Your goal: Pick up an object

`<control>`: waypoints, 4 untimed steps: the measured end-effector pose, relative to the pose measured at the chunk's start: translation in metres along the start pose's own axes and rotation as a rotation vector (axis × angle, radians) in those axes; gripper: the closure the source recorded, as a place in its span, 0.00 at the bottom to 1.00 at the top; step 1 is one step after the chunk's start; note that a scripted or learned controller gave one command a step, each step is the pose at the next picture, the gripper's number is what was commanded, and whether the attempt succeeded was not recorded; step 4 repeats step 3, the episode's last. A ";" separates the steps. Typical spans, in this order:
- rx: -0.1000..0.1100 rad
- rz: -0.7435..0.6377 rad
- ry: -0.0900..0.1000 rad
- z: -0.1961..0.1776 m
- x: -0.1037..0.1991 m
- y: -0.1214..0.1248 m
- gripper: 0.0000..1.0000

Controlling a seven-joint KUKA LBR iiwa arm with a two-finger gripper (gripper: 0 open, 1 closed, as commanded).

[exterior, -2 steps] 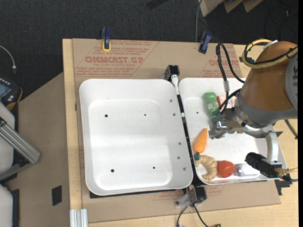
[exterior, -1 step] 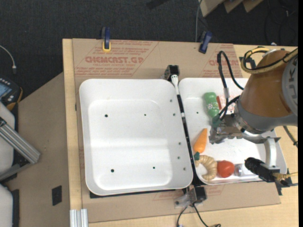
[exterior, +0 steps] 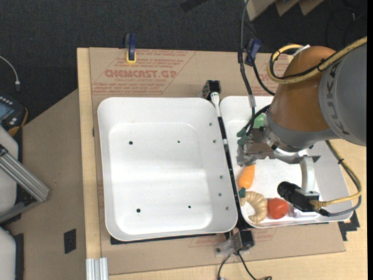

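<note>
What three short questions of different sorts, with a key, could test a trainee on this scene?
1. True or false: the carrot lies in the left bin.
2. Which bin is the gripper over? A) left B) right
3. Fill in: the red item lies next to the ____ pastry.

Key: 1 false, it lies in the right bin. 2 B. 3 tan.
</note>
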State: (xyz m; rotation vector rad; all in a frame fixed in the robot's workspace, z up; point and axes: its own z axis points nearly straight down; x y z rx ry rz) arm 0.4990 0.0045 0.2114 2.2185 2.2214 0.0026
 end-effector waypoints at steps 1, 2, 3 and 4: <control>-0.002 -0.004 0.001 -0.039 0.055 0.000 1.00; -0.001 -0.001 -0.001 -0.047 0.052 0.000 1.00; -0.003 -0.002 -0.002 -0.057 0.052 0.001 1.00; -0.003 -0.002 -0.002 -0.057 0.052 0.001 1.00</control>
